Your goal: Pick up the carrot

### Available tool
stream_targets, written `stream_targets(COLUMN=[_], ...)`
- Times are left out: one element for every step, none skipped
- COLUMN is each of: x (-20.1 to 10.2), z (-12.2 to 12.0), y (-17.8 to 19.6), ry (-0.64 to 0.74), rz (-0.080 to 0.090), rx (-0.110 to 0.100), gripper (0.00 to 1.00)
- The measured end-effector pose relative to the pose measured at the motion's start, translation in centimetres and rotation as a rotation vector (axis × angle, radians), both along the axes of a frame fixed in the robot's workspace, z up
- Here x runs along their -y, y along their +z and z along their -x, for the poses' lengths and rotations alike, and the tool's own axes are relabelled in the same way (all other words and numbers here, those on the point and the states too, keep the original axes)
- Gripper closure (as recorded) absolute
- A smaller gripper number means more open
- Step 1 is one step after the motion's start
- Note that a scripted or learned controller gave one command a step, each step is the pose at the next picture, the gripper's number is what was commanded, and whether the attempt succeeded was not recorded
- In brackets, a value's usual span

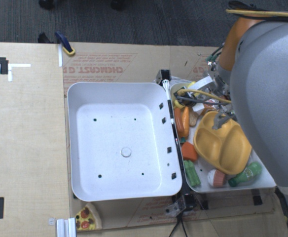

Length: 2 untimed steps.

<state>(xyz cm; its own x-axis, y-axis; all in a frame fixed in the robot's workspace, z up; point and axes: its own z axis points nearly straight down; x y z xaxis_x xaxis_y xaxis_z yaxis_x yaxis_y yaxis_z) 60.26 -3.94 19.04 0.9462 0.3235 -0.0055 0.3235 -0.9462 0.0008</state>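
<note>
A white left bin [80,132] sits on the bench, well to the left of the gripper, with a small pale disc [126,152] near its middle. Right of its wall begins the crowded right bin [262,179], where the carrot [181,122] lies against the left edge, its long axis running roughly up and down the frame. An orange piece [189,151] and a green vegetable [191,174] lie below it, and a yellow bowl [223,143] tilts alongside. The gripper [222,115] hangs over the bowl's upper rim; whether its jaws stand wide or narrow cannot be told here. The carrot thus lies just left of the jaws, near but apart, so the coming reach likely runs leftward, closing across the carrot's narrow width.
</note>
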Motion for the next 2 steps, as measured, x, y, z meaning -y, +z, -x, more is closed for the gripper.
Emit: stream_targets(x=[0.2,-2.5], z=[4.0,7.3], y=[0.0,0.0], ry=[-0.119,-0.123], rz=[0.000,-0.002], rx=[0.000,0.000], gripper=[0.00,0.00])
